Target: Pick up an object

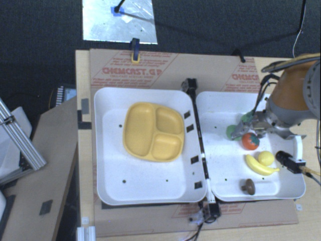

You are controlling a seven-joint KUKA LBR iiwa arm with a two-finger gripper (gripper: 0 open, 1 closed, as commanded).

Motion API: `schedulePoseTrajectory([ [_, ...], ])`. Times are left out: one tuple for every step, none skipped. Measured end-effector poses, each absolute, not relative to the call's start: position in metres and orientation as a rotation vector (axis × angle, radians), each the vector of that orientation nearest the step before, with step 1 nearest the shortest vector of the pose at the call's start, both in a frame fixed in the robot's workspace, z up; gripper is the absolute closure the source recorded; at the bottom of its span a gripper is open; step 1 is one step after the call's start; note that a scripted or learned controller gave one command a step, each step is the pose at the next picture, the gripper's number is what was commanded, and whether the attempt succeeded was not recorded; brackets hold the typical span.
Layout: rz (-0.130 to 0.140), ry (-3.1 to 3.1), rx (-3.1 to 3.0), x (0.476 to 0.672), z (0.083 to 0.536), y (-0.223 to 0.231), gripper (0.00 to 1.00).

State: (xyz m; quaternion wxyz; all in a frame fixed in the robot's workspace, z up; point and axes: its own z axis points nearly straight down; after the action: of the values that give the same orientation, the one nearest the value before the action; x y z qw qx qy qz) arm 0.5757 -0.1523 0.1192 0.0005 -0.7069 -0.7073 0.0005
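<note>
Here red ball sits just below tool, w/ banana nearby.

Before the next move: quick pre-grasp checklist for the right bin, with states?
1. Gripper is over the right bin: ok, it sits by the orange-red ball and the green item.
2. Something between the fingers: cannot tell, the wrist blocks the view.
3. Ball free of neighbours: not ok, the gripper crowds it and the banana lies just below.
4. Brown item sits apart near the bin's front: ok.
5. Yellow divided plate lies flat in the left bin, away from the arm: ok.
</note>
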Motion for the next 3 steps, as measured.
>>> schedulePoseTrajectory([
  [-0.003,-2.225,-2.224,0.577,0.132,-0.152,1.0],
  [-0.005,-2.23,-2.221,0.586,0.179,-0.153,1.0],
  [-0.005,-2.23,-2.22,0.588,0.217,-0.153,1.0],
])
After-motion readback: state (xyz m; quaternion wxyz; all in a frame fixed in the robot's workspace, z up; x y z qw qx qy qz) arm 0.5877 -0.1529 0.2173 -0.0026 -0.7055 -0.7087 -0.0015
